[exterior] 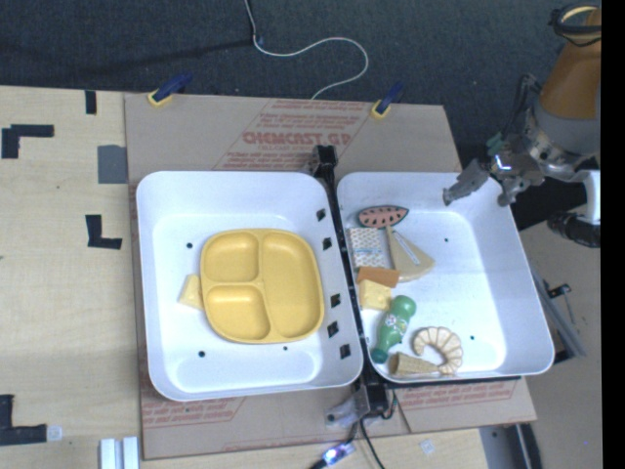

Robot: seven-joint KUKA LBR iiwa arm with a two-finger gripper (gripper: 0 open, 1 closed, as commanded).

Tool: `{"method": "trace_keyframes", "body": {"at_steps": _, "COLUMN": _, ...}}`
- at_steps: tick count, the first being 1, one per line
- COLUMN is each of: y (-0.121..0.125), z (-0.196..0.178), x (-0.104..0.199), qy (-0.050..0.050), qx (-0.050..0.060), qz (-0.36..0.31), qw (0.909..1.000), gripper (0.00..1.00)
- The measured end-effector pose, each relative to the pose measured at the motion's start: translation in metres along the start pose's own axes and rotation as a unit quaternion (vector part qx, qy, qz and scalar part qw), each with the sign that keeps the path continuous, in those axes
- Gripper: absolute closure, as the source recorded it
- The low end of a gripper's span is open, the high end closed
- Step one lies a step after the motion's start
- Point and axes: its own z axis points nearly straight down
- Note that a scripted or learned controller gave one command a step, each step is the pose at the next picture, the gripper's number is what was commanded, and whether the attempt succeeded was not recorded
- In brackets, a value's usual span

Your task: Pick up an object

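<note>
Tool (480, 186) hovers over the right bin's (508, 262) far rim, fingers spread, gripping nothing

Arm (571, 76): reached in from the right, orange band above the wrist.
Gripper (485, 186): hung over the right bin (508, 281) at its far right corner, nothing between the fingers.
Left bin (166, 262): held a yellow divided plate (262, 284).
Right bin's left side: crowded with small toy foods, among them a green bottle (391, 324) and a shrimp (438, 345).
</note>
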Motion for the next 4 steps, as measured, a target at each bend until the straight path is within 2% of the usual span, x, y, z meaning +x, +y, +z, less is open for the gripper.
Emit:
{"method": "trace_keyframes", "body": {"at_steps": 1, "y": 0.005, "z": 0.046, "x": -0.003, "qy": 0.0, "qx": -0.001, "qz": 0.0, "qw": 1.0, "gripper": 0.0}}
{"method": "trace_keyframes", "body": {"at_steps": 2, "y": -0.004, "z": 0.108, "x": 0.0, "qy": 0.0, "qx": 0.001, "qz": -0.001, "qw": 1.0, "gripper": 0.0}}
{"method": "trace_keyframes", "body": {"at_steps": 3, "y": -0.003, "z": 0.141, "x": 0.002, "qy": -0.001, "qx": -0.003, "qz": -0.001, "qw": 1.0, "gripper": 0.0}}
{"method": "trace_keyframes", "body": {"at_steps": 4, "y": -0.002, "z": 0.129, "x": 0.002, "qy": -0.001, "qx": -0.004, "qz": -0.002, "qw": 1.0, "gripper": 1.0}}
